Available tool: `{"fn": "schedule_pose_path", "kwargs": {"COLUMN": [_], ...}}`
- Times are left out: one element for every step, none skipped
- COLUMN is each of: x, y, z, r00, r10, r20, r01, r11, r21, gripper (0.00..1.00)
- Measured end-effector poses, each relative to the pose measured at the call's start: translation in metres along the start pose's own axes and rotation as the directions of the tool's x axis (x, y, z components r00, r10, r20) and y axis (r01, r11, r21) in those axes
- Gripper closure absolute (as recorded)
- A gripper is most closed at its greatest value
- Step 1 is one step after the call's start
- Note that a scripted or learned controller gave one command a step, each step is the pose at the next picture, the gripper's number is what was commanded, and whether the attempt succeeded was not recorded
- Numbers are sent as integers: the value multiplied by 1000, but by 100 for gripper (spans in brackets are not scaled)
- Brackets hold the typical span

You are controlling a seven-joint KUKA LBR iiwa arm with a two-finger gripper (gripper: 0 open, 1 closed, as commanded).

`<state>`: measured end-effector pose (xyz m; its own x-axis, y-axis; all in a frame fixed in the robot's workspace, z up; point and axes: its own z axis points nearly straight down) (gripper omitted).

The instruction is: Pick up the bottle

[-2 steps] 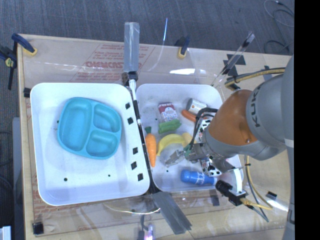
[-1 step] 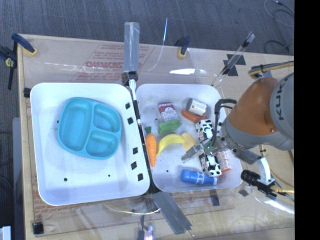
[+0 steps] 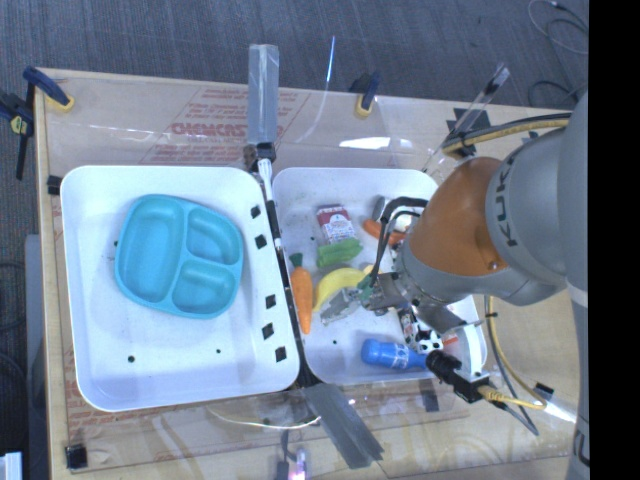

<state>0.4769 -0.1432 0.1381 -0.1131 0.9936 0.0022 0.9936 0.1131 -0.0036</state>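
Bins sit side by side: the left bin (image 3: pixel 90 368) bears a blue divided plate (image 3: pixel 180 255); the right bin (image 3: pixel 300 193) contains a carrot (image 3: pixel 302 298), a banana (image 3: pixel 335 285), the open, unladen gripper (image 3: pixel 338 308), and the blue bottle (image 3: pixel 392 355) near its front.

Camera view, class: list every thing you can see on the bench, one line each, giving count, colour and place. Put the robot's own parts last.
Bins: two, white, side by side on the bench.
Divided plate: one, light blue, in the left bin.
Bottle: one, blue, lying near the front of the right bin.
Carrot: one, orange, along the right bin's left side.
Banana: one, yellow, right bin, beside the carrot.
Green item: one, just behind the banana.
Small box: one, red and white, back of the right bin.
Arm: one, grey with orange band, over the right bin.
Gripper: one, by the banana.
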Motion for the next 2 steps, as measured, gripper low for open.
{"fn": "schedule_pose_path", "kwargs": {"x": [-48, -64], "y": [-6, -6], "z": [47, 46], "r00": [998, 1000], "r10": [68, 29], "r20": [-1, -2], "r01": [-68, -29], "r11": [998, 1000], "r21": [1, -3], "gripper": [0, 0]}}
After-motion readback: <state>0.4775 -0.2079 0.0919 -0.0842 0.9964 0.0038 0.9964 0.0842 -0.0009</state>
